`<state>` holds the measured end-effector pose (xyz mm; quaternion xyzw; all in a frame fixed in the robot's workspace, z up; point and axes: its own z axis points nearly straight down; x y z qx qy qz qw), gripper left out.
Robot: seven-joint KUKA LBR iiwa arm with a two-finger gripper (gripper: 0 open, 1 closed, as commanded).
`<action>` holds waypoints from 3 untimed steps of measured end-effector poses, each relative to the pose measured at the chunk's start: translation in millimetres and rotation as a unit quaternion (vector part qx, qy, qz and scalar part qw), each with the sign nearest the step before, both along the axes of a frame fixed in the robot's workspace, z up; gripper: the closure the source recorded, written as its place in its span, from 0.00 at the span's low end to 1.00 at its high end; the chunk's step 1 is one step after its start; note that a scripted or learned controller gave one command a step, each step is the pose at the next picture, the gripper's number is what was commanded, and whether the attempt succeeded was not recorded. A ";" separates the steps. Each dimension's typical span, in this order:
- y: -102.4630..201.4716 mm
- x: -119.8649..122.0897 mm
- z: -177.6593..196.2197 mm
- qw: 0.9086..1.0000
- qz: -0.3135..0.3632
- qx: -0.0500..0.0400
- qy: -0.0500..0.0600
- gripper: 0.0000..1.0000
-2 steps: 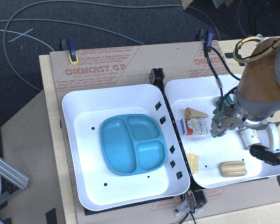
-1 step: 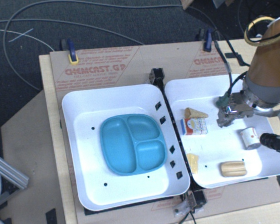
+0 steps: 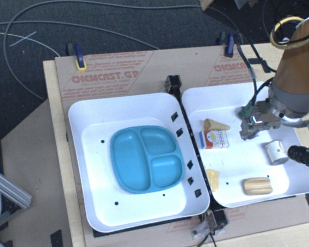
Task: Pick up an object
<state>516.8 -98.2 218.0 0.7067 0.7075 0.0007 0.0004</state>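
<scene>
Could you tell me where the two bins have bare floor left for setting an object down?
The left bin has bare floor only as a ring around the blue divided plate. The right bin is bare along its far side; nearer, the cheese wedge, carton, can, bread roll and the tool crowd it.

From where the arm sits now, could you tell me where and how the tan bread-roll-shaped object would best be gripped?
Probably across its narrow middle, coming straight down from above. The tan bread-roll-shaped object lies flat near the front of the right white bin, its long axis running left to right, so the jaws would close front to back. The bin floor around it looks bare, leaving room on both sides.
</scene>
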 end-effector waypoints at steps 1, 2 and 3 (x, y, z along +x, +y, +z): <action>47.5 -5.6 10.0 1.000 0.002 0.002 0.001 1.00; 101.6 -12.6 19.8 1.000 0.003 0.002 0.000 1.00; 153.7 -12.9 25.7 1.000 0.003 0.001 0.000 1.00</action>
